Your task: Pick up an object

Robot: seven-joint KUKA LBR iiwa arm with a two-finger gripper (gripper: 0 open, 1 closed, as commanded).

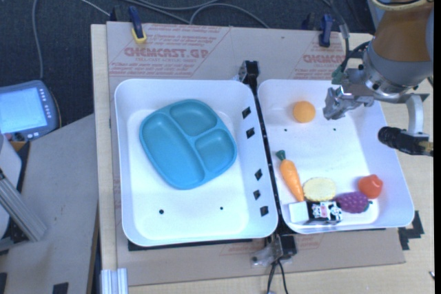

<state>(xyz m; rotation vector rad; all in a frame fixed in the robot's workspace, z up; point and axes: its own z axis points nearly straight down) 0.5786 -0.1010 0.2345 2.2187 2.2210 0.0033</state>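
- The left bin (131, 169) holds a blue divided plate (187, 142), lying flat and turned at a slant, with bare white floor all around it, most of it toward the near edge.
- A black strip with clips (256, 141) runs between the two bins where their rims meet.
- In the right bin (386, 148), an orange ball (303, 111) sits near the far wall, small, round and plain in colour.
- The ball lies just to the left of the claw (335, 107), near it but apart, with a little white floor showing between them.
- The claw hangs over the far right part of the right bin, below the grey wrist and orange band of the arm (403, 24); I cannot tell how it is set, and nothing shows in its grasp.
- The middle of the right bin is bare, leaving open floor in front of the ball and the claw.
- Along the near edge of the right bin lie a carrot (291, 178), a yellow round piece (320, 188), a black and white box (315, 211), purple grapes (353, 202) and a red piece (371, 185), crowded close together.
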